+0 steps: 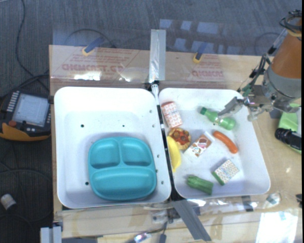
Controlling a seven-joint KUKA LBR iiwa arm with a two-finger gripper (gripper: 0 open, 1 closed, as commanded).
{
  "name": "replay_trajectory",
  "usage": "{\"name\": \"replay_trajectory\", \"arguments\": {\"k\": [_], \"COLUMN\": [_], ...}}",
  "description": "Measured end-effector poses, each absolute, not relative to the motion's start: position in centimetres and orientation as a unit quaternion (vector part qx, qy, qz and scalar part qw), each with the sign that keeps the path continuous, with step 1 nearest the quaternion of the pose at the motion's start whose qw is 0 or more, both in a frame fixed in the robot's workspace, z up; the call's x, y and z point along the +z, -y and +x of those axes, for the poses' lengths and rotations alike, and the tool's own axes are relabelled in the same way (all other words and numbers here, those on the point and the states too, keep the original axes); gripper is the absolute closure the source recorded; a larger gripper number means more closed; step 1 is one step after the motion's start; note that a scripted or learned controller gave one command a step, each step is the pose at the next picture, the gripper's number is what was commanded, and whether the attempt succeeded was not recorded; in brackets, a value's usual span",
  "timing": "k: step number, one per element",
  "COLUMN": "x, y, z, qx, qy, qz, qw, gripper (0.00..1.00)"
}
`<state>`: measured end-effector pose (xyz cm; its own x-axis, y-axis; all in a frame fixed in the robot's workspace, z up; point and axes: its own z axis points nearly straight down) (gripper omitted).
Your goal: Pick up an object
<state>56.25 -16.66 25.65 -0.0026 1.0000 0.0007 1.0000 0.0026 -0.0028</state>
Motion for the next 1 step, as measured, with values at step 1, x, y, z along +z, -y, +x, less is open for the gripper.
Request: {"name": "replay_trajectory", "arguments": {"k": [1], "x": [16.04], "y": [21.91], "z": [55.09], "qx": [0.0015], "qy": [0.714], "qz": [-0.700], "qw": [0.001], "gripper": [0.00]}}
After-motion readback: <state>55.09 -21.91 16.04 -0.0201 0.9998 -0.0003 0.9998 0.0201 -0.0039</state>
